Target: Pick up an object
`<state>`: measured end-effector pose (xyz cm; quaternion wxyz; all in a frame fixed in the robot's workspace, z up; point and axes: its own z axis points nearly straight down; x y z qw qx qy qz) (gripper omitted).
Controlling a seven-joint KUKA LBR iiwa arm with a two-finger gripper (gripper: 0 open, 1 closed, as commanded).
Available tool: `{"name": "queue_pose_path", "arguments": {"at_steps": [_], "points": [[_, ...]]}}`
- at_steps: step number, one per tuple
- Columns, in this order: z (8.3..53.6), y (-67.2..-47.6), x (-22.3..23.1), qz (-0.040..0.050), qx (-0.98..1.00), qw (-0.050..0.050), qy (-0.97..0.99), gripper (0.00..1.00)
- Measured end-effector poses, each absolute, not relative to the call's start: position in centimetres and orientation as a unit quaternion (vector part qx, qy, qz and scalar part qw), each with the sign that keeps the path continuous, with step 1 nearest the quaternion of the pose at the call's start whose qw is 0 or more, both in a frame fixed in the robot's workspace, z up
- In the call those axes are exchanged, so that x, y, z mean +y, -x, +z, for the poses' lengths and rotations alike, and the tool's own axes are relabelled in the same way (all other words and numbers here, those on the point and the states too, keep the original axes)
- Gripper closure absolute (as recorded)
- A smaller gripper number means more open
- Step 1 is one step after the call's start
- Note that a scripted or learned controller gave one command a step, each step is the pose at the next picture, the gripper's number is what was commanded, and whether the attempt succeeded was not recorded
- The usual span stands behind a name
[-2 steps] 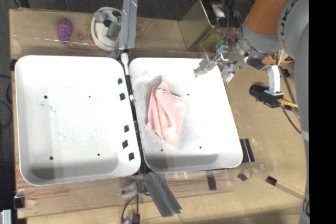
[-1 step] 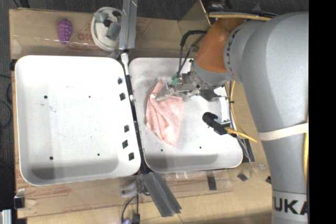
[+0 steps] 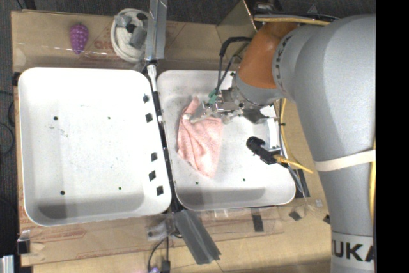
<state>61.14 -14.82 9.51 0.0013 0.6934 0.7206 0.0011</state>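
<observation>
A: Cloth (image 3: 200, 140)?
B: Pink, left half of the right bin (image 3: 255, 192) (bunched).
A: Pincer (image 3: 206, 110)?
B: At the cloth's top edge, touching; spread or pinching, can't tell.

A robot lab: a grey industrial arm (image 3: 332, 93) marked KUKA reaches over a wooden desk (image 3: 45, 35) on dark carpet. Two white bins (image 3: 38, 137) sit side by side on the desk, cables (image 3: 225, 54) loop beside the arm, and brackets (image 3: 157, 22) stand between the bins.
</observation>
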Motion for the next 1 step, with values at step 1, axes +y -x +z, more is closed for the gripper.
{"name": "queue_pose_path", "arguments": {"at_steps": [1], "points": [[9.55,-61.69,-16.04,0.0018,0.747,0.002,-0.665,0.00]]}}
